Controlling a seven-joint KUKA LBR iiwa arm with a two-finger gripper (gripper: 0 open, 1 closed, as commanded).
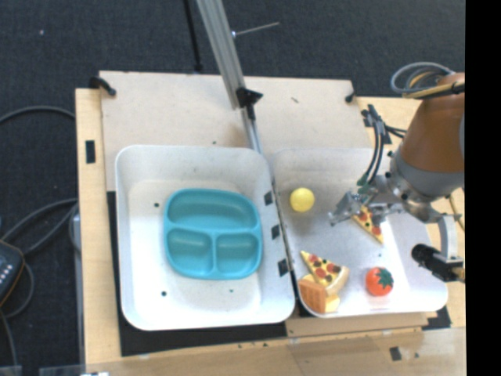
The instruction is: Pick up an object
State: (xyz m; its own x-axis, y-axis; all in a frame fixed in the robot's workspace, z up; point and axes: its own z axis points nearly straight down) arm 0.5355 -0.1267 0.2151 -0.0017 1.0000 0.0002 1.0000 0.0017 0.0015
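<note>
My gripper (354, 208) hangs over the middle of the right bin (407, 298), at the end of the grey arm with its orange band (438, 128). A small pizza slice (369, 224) lies right at the gripper's lower right side, touching or nearly touching it; I cannot see whether it is gripped. To the left of the gripper sits a yellow ball (302, 200). Near the bin's front edge lie a second pizza slice (324, 269), a tan bread wedge (316, 296) and a red tomato (379, 281).
The left bin (141, 210) holds a teal divided plate (212, 233). A slanted metal pole (227, 53) rises from behind the bins' shared wall. Cables and a black fitting (434, 261) hang at the arm's right side.
</note>
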